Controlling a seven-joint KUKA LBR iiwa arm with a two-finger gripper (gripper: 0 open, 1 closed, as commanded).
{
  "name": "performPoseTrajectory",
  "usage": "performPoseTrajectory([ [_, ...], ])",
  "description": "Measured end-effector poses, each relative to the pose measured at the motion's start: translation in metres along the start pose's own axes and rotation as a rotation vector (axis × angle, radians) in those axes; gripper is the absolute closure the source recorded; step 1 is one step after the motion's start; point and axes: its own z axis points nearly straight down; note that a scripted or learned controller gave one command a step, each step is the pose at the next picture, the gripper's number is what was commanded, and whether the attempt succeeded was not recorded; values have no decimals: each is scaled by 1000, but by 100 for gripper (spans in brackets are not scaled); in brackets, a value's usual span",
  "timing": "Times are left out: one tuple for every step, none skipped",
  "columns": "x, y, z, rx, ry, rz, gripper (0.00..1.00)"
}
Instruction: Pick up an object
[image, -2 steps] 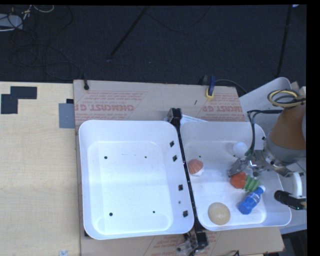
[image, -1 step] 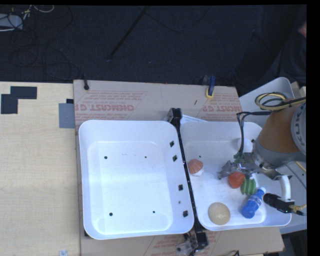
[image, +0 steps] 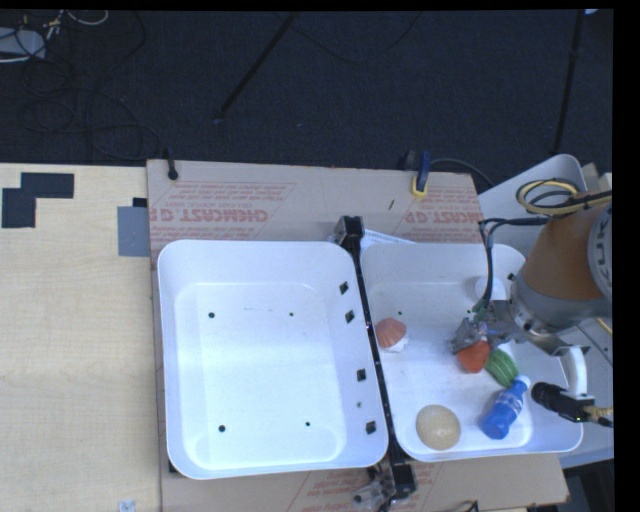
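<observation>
In the right bin (image: 430, 290) lie several objects: an orange and white shell-like piece (image: 390, 334) near the divider, a pale round ball (image: 437, 426) at the front, a blue bottle (image: 504, 408), a green object (image: 502, 365) and an orange-red object (image: 474, 356). My gripper (image: 474, 334) reaches down from the right, directly over the orange-red object and touching or nearly touching it. The arm's orange band (image: 563, 258) sits above it. The fingertips are too dark and small to make out against the object.
The left bin (image: 260, 270) stands beside the right one, with a black divider rail (image: 365, 340) between them. Cardboard (image: 260, 200) lies under both bins. Cables (image: 548, 195) and a black connector (image: 560, 402) sit at the right edge.
</observation>
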Motion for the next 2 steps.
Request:
performPoseTrajectory([
  [74, -79, -79, 3, 4, -8, 100],
  [135, -42, -102, -1, 1, -12, 100],
])
